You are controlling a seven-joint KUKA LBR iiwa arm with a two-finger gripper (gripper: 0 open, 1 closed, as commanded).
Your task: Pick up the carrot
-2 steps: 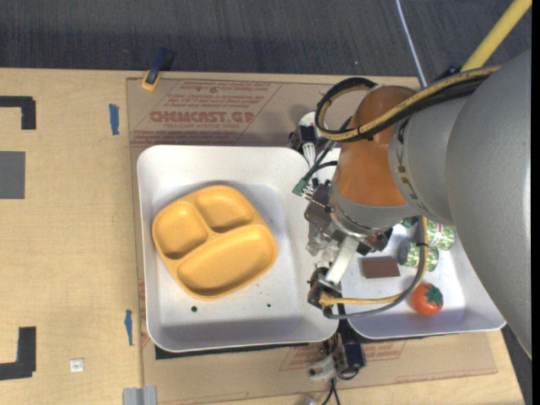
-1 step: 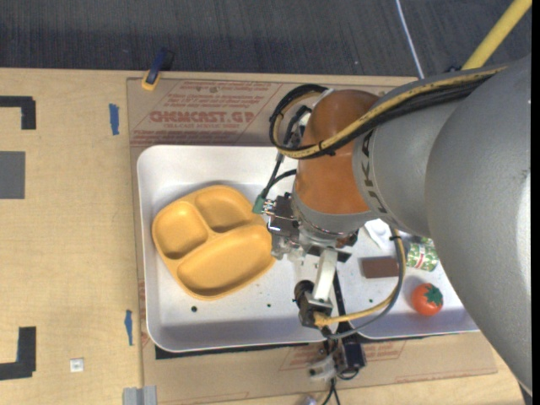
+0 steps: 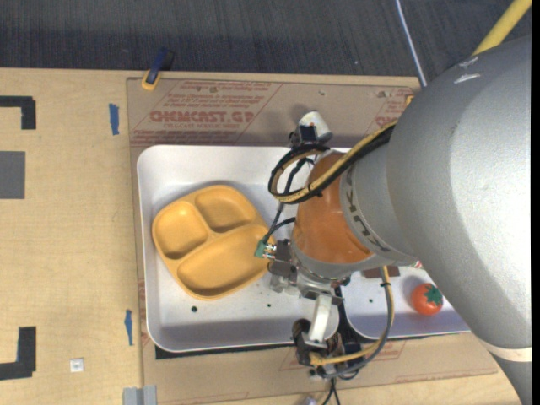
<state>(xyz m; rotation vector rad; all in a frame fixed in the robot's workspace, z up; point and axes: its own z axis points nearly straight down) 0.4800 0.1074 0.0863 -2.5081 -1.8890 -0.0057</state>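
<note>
- Orange-red with a green tuft, the carrot [image 3: 426,299] is seen on the floor of the white bin [image 3: 169,175], towards 4 o'clock in that bin, partly tucked under the edge of the grey arm [image 3: 472,201].
- Nothing is seen touching the carrot.
- The gripper [image 3: 295,278] is found at 9 o'clock from the carrot, well apart from it, low over the middle of the bin; its state is hidden by the wrist and cannot be told.
- The orange band [image 3: 325,226] is seen just above the gripper, with black and yellow cables [image 3: 291,171] looped at 12 o'clock of it.
- A yellow divided plate [image 3: 207,239] is set at 9 o'clock in the bin, its rim just beside the gripper.
</note>
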